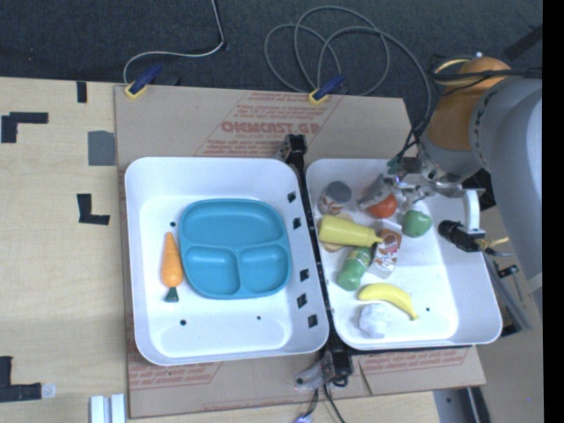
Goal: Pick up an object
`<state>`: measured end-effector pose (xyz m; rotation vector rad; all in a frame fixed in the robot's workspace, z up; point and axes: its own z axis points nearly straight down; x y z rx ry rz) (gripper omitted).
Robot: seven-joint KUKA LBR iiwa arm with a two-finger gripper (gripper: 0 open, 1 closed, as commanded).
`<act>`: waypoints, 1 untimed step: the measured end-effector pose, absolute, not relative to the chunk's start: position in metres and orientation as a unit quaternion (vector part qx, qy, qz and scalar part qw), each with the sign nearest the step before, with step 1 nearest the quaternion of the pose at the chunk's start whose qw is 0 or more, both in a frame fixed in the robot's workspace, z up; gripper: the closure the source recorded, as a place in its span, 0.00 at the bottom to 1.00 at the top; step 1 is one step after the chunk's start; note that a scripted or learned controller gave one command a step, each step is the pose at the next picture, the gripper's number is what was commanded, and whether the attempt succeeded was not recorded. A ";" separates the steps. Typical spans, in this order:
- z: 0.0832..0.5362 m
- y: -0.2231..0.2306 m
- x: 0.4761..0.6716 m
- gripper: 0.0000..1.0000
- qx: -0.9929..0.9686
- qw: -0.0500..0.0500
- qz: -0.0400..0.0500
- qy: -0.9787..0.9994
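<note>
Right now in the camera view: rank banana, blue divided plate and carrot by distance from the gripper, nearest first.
Measured from the gripper, at the top of the right bin:
1. banana, front of the right bin.
2. blue divided plate, middle of the left bin.
3. carrot, left of the plate, farthest away.

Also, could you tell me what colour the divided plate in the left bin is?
The divided plate is light blue, in the camera view.

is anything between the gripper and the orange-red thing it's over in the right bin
Nothing visible does. The gripper sits right above the orange-red object, with the green ball close beside on the right and a can to the left.
</note>
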<state>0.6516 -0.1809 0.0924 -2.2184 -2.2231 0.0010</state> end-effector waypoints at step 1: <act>0.086 -0.127 0.669 0.00 -0.706 -0.002 -0.001 -0.708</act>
